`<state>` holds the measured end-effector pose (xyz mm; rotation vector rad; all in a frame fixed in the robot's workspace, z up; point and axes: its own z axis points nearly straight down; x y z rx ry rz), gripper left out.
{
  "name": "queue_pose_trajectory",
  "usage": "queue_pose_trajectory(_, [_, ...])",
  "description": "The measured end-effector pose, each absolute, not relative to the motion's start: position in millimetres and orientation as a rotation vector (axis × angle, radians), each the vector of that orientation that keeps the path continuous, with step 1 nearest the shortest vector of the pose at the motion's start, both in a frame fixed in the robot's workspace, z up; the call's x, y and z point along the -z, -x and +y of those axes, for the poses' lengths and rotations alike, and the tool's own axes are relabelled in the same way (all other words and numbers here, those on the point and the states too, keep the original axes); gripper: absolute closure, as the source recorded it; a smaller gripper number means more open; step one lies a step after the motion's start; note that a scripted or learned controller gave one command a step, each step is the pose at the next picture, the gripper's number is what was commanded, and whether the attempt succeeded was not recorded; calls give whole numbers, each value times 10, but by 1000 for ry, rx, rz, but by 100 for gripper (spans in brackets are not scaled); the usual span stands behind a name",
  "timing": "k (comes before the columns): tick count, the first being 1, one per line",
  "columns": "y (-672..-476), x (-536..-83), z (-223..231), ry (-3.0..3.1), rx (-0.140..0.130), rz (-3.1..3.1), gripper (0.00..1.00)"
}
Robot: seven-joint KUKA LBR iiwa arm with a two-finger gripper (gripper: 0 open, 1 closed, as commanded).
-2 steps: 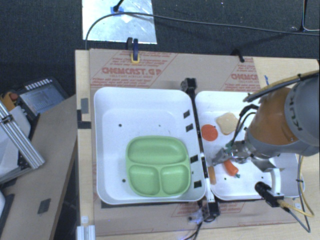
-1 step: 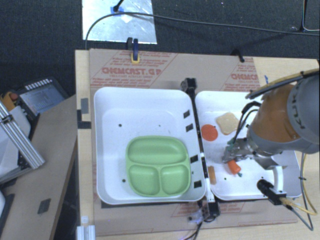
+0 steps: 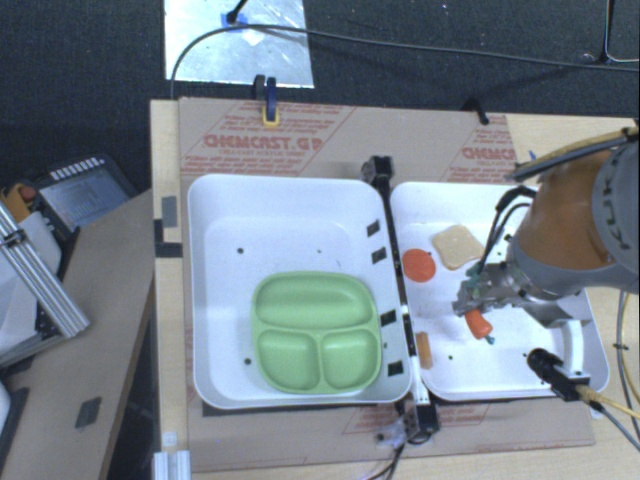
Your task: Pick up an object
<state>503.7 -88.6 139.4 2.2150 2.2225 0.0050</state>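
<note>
Orientation first: the small orange-red piece (image 3: 481, 326) lies with its long axis running from about 10 o'clock to 4 o'clock. You cannot make out which end is the tip. It sits on the floor of the right bin (image 3: 500, 370), a little toward 6 o'clock of the bin's centre, just under the gripper (image 3: 474, 305). The gripper's metal end overlaps the piece's 10 o'clock end, and you cannot tell whether the gripper is spread or closed, nor whether it grips the piece.

Count four loose things in that bin. Besides the piece, you have one flat red disc (image 3: 419, 265) at 10 o'clock of the gripper. One pale tan slab (image 3: 455, 246) with rounded corners lies just beside the disc at its 2 o'clock. One short tan stick (image 3: 423, 349) lies against the bin's 9 o'clock wall, its long axis running 12 to 6.

Both bins are smooth, shallow white plastic with rounded corners. The left bin (image 3: 290, 218) holds one matte green plate (image 3: 315, 304), a rounded rectangle moulded into three compartments, toward its 6 o'clock side.
</note>
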Motion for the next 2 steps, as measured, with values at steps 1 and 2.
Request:
queue_pose_trajectory(1, [-5018, -1826, -885, -2214, -5, 2222, 100])
queue_pose_trajectory(2, [-5038, -2355, -888, -2212, -6, 2222, 100])
